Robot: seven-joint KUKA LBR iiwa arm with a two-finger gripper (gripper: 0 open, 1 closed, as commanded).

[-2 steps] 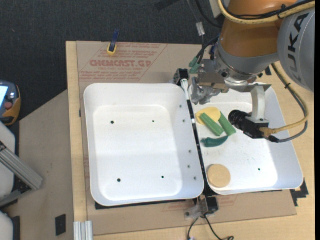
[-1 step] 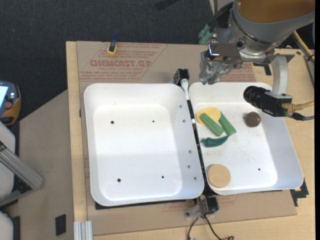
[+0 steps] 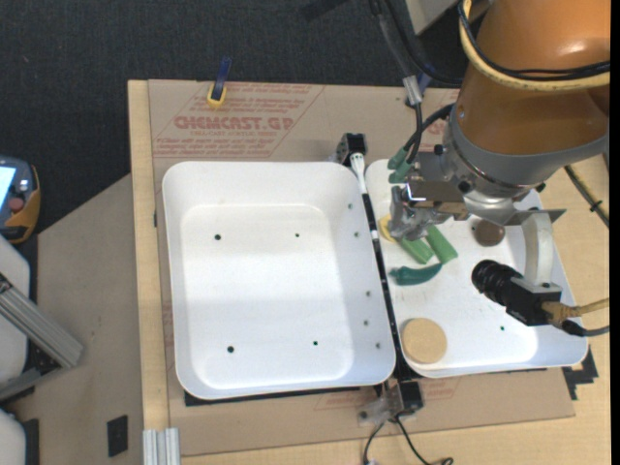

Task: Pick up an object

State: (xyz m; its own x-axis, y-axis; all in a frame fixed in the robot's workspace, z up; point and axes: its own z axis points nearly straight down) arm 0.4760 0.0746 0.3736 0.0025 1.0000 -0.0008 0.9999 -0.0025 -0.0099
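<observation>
My gripper hangs low over the left part of the right bin, under the grey and orange arm. Just below it lie two light green bars side by side at a slant, and a dark green curved piece sits in front of them. A small yellow piece peeks out at the gripper's left, by the bin wall. Nothing can be made out held in the gripper. A tan round disc rests near the bin's front left corner. Beneath the arm shows a brown round thing.
The left bin is beside the right one, their walls meeting along a dark seam. Another green piece shows at the back of the right bin, partly behind cables. Cardboard lies under both bins.
</observation>
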